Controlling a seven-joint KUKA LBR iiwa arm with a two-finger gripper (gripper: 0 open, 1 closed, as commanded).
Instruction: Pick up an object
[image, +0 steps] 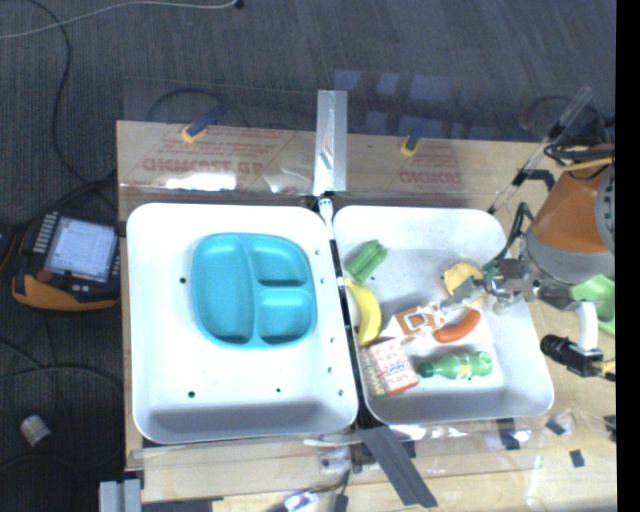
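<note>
Across the bench you see two white bins: left bin (160, 400) with a blue tray (252, 287), right bin (520, 385) with the clutter. Gripper (492, 282) hangs at its right side; whether it's spread or pinched, can't tell. Nearest pick: sausage (458, 327), just below-left, long axis slanting up-right

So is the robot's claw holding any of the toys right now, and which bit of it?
It cannot be told. The gripper sits low in the right bin, right beside the yellowish toy and above the hot dog, but no toy shows between its fingers.
</note>
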